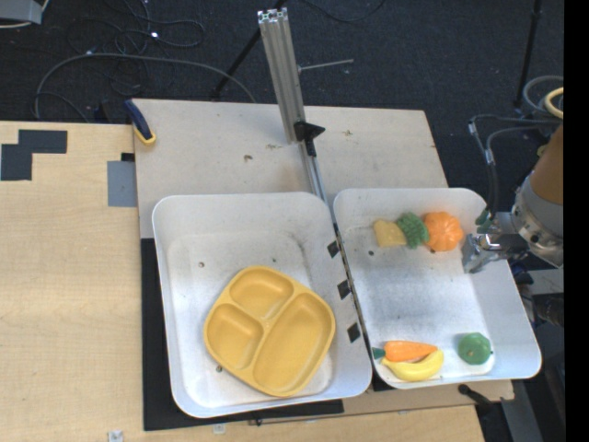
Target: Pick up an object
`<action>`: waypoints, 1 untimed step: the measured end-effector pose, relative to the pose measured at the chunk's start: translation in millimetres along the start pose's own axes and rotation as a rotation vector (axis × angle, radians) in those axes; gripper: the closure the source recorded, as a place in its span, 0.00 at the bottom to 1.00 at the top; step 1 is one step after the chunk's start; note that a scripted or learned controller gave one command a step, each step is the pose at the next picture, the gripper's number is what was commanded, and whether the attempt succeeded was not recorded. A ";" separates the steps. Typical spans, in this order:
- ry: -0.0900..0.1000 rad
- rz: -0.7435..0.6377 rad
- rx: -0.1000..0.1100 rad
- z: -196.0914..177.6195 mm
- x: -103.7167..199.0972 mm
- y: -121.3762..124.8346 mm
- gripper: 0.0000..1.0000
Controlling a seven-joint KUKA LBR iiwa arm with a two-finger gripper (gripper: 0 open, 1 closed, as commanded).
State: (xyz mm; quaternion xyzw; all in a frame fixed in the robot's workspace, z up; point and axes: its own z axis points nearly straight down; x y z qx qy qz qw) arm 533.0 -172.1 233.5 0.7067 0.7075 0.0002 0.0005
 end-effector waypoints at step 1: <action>0.003 -0.003 0.004 -2.2 46.8 -0.8 1.00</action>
